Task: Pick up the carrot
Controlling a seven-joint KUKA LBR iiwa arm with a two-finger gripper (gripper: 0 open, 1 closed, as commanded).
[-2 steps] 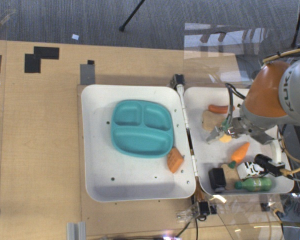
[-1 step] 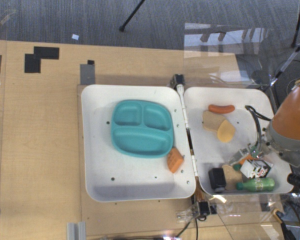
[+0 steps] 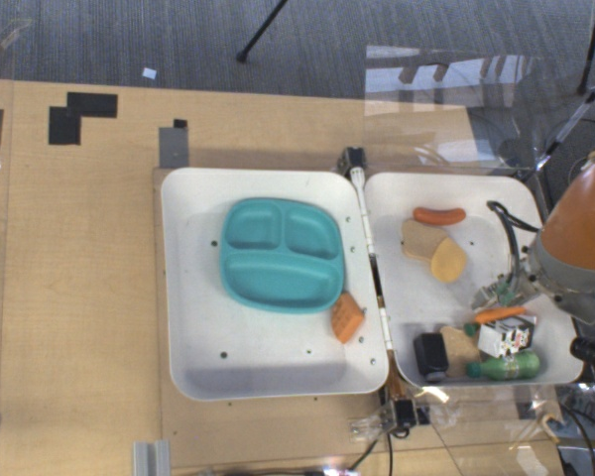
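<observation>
The gripper hung low over the right bin, its white-and-black body directly beside the carrot, a thin orange stick lying nearly level; whether the gripper was parted or closed could not be told, nor whether the carrot sat inside it or merely against it. That closeness suggested the arm had been placed for a grasp. It reached in from the carrot's right, its orange band bulking above the wrist, which was bent downward toward the bin floor. Just below the carrot lay a green vegetable, with a black block to the carrot's lower left. Above and left of the carrot rested a yellow piece and a sausage. Far left of the carrot, the left bin held a teal plate.
</observation>
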